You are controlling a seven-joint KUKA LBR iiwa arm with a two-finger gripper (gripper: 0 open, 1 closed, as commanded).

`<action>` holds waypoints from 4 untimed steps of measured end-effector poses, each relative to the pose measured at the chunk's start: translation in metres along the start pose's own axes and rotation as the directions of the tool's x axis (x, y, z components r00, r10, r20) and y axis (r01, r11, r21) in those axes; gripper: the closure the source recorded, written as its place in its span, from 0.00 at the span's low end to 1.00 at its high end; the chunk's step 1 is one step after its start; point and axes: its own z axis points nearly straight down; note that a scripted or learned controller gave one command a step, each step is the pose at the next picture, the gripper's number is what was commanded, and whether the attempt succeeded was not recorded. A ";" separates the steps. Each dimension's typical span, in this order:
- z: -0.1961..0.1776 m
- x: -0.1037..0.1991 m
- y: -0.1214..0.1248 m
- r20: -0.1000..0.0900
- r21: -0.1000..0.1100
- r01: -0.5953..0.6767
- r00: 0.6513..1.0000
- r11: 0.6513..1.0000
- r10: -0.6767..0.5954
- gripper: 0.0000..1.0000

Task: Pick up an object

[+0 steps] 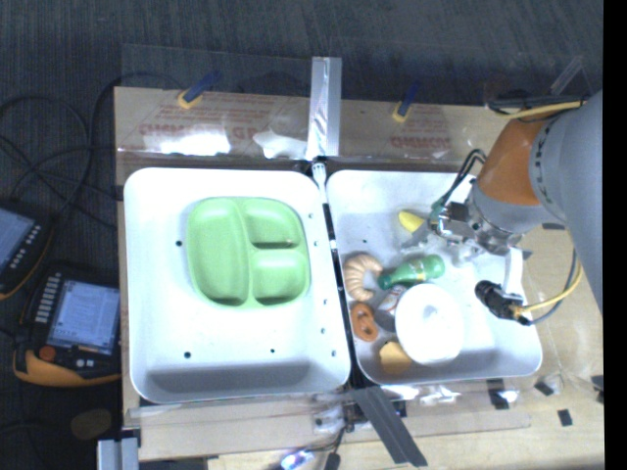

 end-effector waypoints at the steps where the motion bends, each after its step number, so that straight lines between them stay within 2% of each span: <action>1: -0.010 0.001 0.001 -0.003 -0.001 0.001 1.000 1.000 -0.001 1.00; 2: -0.107 0.019 -0.009 -0.003 0.014 0.103 0.995 0.995 -0.103 1.00; 3: -0.219 0.017 -0.005 0.003 0.013 -0.091 0.996 0.996 0.091 1.00; 4: -0.063 0.022 -0.001 0.007 0.014 -0.348 0.938 0.937 0.348 1.00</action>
